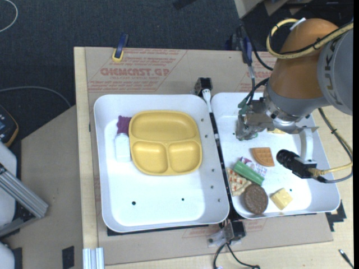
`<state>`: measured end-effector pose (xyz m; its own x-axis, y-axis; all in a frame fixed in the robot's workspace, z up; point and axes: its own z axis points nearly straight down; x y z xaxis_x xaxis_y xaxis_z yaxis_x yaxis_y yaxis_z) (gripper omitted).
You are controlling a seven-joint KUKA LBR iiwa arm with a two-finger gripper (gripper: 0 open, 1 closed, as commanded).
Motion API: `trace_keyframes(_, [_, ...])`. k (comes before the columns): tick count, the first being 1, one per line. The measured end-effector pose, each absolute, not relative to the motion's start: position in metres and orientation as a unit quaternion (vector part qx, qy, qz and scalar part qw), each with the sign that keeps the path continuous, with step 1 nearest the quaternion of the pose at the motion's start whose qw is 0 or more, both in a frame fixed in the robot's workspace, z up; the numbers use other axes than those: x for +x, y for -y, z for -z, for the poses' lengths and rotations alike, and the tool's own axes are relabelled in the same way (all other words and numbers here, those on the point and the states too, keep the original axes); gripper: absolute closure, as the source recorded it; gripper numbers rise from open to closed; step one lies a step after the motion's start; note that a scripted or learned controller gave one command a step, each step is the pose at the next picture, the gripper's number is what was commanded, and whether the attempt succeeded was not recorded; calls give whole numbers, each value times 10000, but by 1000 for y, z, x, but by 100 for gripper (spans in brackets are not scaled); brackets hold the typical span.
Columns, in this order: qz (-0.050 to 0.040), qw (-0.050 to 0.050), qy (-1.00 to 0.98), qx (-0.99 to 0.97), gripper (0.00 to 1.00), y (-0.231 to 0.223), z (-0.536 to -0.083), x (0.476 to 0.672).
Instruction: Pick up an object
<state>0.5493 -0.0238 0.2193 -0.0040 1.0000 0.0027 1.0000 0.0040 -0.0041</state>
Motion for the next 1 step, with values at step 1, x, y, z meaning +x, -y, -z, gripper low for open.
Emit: trace_keyframes(1, [-3,21,7085,-7057,100,-10,-230,530])
